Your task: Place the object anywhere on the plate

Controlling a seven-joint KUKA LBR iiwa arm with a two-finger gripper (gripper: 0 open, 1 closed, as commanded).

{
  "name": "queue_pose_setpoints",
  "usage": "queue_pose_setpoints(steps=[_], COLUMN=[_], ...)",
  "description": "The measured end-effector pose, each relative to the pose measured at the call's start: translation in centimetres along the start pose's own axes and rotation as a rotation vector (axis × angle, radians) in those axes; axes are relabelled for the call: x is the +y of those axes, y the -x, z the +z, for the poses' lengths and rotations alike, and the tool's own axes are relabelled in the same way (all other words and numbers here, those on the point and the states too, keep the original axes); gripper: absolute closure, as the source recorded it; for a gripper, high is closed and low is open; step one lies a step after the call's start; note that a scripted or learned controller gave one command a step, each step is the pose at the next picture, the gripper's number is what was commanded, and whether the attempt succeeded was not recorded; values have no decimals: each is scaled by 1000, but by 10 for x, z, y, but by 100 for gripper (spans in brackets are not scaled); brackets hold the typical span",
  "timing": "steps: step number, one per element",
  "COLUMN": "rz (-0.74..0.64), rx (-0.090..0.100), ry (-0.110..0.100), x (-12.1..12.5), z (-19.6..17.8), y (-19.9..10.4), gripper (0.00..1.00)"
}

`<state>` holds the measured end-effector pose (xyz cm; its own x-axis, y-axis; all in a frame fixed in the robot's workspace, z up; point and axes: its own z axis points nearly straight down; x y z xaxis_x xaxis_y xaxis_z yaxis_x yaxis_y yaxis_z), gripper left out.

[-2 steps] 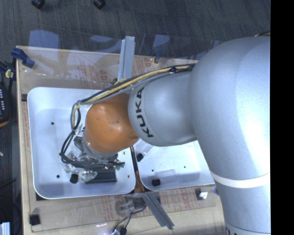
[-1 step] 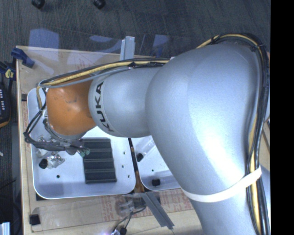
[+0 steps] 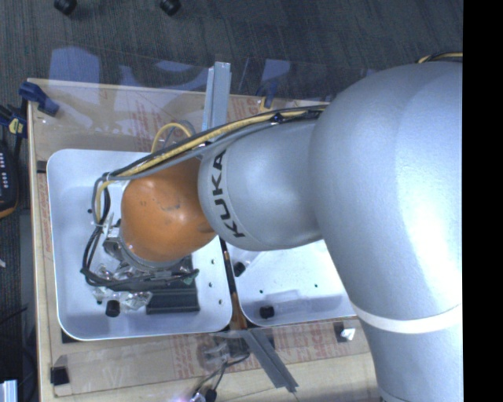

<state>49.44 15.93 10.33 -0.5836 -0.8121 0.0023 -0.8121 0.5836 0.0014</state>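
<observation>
A large grey KUKA robot arm (image 3: 330,180) reaches in from the right of the frame, its orange wrist band (image 3: 161,216) low over the left shallow white plastic bin (image 3: 63,235). The gripper (image 3: 134,286) sits below the band, at the lower left of the frame — wrapped in black cables; how it is set cannot be told. The arm hides much of both bins, and no plate or object can be made out. The right white bin (image 3: 299,302) lies just beside the left one.

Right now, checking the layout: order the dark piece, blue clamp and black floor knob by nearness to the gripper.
1. Dark piece, in the right bin, nearest the gripper.
2. Blue clamp, far left corner of the bench.
3. Black knob, floor beyond.
</observation>
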Motion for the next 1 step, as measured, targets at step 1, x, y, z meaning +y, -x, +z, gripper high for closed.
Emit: queue_pose_setpoints(steps=[1], rz=[341], rx=[-3], ry=[-1], x=[-6], z=[11], y=[60], gripper=[100])
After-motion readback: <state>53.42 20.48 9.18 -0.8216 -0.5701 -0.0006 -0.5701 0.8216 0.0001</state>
